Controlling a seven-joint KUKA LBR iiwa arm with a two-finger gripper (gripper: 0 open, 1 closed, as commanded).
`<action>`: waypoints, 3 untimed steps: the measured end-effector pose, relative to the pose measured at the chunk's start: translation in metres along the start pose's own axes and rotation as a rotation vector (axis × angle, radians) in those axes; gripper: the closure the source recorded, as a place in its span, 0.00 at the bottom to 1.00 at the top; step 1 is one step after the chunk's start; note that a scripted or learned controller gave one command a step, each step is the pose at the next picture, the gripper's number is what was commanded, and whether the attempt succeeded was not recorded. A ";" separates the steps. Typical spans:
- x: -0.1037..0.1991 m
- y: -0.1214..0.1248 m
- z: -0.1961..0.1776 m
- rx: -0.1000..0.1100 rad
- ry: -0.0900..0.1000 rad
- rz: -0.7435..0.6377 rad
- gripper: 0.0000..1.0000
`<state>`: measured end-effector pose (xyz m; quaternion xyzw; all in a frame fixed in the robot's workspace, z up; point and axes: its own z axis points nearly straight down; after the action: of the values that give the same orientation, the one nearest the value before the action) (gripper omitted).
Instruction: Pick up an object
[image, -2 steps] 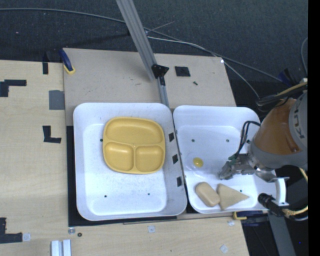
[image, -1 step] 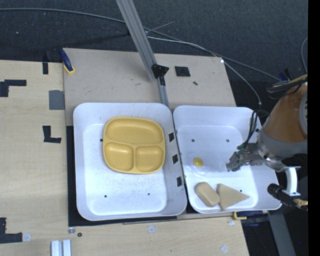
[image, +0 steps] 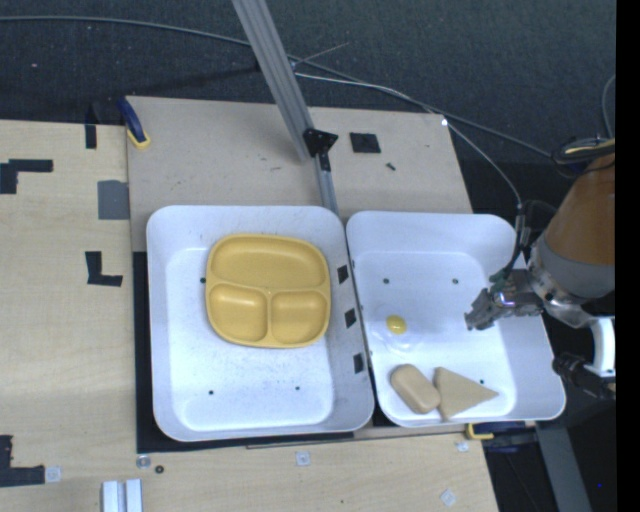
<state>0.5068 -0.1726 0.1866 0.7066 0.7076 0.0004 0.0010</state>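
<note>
In the right bin (image: 430, 235) lie a small yellow ball (image: 396, 324), a tan rounded loaf-shaped piece (image: 413, 389) and a tan wedge (image: 463, 391), the last two side by side near the front wall. My gripper (image: 486, 309) hangs over the right side of that bin, right of the ball and above the wedge. Nothing shows between its tips. The left bin (image: 180, 400) holds a yellow divided plate (image: 268, 289).
The arm's orange band (image: 590, 215) enters from the right edge. A grey metal bar (image: 285, 85) slants down from the top to the bins' shared edge. Cables cross the dark floor behind. A blue and yellow clamp (image: 134, 123) sits at the bench's far left corner.
</note>
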 end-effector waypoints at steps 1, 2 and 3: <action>0.000 0.001 -0.019 0.001 0.001 0.000 1.00; 0.047 0.010 -0.018 0.003 0.003 -0.004 1.00; 0.098 0.032 -0.010 0.004 0.003 -0.005 1.00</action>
<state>0.5391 -0.0745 0.1964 0.7047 0.7095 -0.0001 -0.0013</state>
